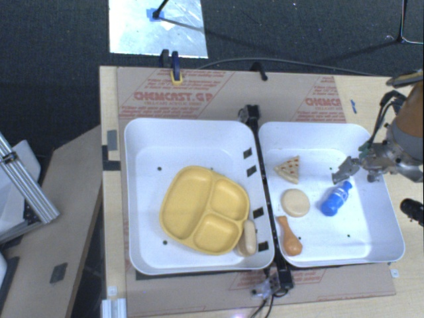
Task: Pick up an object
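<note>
Down front, a drumstick toy point(289, 237) lies in the right bin point(381, 244). The blue bottle point(336, 199) sits just below the gripper point(361, 169), arm reaching in low from the right, grasping nothing; fingers' spread unclear.

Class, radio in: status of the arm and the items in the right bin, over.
Gripper above right bin, near blue bottle. Nothing gripped. Pizza slice, round cookie, drumstick lying apart. Path clear.
</note>
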Controlling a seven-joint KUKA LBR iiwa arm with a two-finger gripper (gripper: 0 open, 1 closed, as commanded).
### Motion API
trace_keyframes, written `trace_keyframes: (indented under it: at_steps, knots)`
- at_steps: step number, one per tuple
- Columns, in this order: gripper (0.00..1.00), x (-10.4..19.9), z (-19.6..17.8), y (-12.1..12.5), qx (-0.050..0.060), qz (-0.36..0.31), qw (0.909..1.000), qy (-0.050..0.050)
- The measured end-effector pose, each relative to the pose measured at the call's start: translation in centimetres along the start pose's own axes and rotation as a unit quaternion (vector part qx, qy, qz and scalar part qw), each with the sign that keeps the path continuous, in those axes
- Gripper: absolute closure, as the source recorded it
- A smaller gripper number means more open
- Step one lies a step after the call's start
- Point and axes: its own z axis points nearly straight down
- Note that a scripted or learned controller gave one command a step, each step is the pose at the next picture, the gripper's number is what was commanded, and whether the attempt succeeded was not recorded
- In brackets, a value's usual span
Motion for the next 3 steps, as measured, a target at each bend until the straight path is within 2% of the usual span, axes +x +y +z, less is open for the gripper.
trace_keyframes:
  at_steps: [1, 3]
  knots:
    - [0.0, 0.0, -0.7, 0.3, -0.006, -0.002, 1.0, -0.001]
    - [0.0, -0.6, 10.4, 0.9, -0.005, -0.001, 1.0, -0.001]
